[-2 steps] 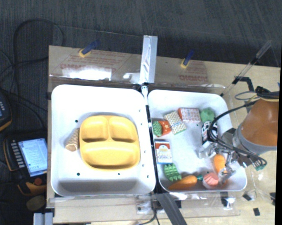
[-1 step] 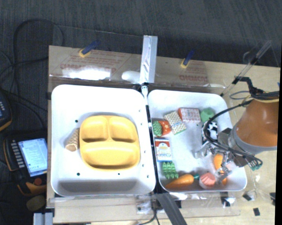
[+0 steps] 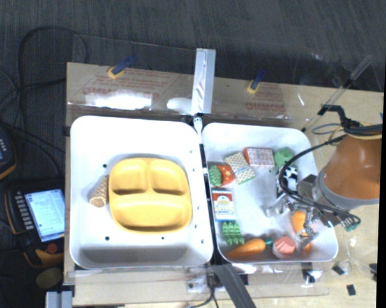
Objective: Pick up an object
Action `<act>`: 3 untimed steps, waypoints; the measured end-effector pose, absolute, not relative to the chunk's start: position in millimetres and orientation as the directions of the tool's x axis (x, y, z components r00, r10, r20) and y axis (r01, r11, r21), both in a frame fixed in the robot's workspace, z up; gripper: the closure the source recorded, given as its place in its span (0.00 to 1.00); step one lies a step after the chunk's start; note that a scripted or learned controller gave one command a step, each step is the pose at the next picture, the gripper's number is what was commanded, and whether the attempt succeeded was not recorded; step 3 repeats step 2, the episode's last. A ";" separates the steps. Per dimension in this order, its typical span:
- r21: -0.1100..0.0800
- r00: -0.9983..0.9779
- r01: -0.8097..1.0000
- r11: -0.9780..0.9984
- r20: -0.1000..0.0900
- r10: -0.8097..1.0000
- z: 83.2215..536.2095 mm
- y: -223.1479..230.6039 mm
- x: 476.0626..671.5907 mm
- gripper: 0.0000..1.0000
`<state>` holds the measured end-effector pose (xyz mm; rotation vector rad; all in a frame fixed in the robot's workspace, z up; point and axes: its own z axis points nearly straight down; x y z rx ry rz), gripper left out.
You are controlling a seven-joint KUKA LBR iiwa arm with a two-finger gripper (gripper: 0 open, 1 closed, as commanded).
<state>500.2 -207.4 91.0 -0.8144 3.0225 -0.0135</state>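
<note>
Over the right of the two shallow white plastic bins [image 3: 308, 145] is where I hang, grey arm with its orange band [image 3: 355, 167] coming in from the right edge. My gripper [image 3: 299, 226] sits low in that bin's near right corner. Whether it is spread or closed I cannot tell; wrist hardware and cabling hide it.

Relation that matters: a small orange piece [image 3: 298, 220], long axis roughly upright in the view, lies right at my gripper, and I cannot tell whether it is between my tips or just beside them. A round pinkish-red toy [image 3: 283, 246] lies just below and left of it, nearest the front wall. An orange toy carrot [image 3: 247, 248] lies further left along that wall, long axis roughly parallel to it. My judgement: the orange piece is the nearest candidate, needing almost no sideways travel.

Count, largest down:
- Bins: two, side by side, the left bin [image 3: 83, 177] being the other.
- Yellow three-compartment plastic tray [image 3: 150, 193]: one, left bin.
- Tan ridged cone-like piece [image 3: 100, 192]: one, touching the tray's left edge.
- Right bin: carrot one; small white and red cartons two, one flat [image 3: 223, 204] near the divider and one [image 3: 259, 157] toward the back; pale chequered block [image 3: 239, 167] one; red and green round toy [image 3: 219, 175] one; green pieces two [image 3: 232, 232] [image 3: 283, 157]; black and white item [image 3: 290, 178] one, partly under my wrist.
</note>
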 end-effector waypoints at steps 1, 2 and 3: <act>-0.011 -0.852 -0.523 0.852 -0.012 -0.523 91.1 -215.8 497.5 0.00; -0.010 -0.870 -0.494 0.870 -0.009 -0.494 91.0 -214.3 499.1 0.00; -0.010 -0.870 -0.494 0.870 -0.009 -0.494 91.0 -214.3 499.1 0.00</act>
